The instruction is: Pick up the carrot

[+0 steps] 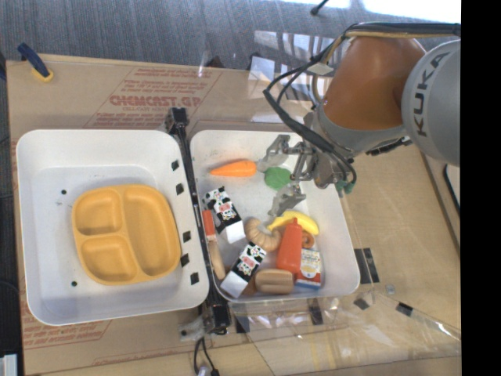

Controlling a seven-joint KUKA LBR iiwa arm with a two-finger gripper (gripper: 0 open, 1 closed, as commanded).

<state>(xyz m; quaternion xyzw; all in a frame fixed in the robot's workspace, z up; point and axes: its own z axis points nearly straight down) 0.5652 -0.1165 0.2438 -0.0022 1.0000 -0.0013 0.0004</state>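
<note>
Your gripper [283, 175] hangs with its jaws spread apart and nothing between them, over the right bin [344, 241] near its far edge. The carrot [233, 168] lies just to their left, by that far edge, with a green toy [275, 178] touching its tip. The left bin [35, 233] holds a yellow divided plate [124, 233].

Bare bin floor [235, 149] around carrot [232, 168], clutter [266, 253] well below

"KUKA" runs in dark letters down the grey arm [442, 92]; "CHEMCAST GP" shows in red on the cardboard sheet [149, 92].
</note>
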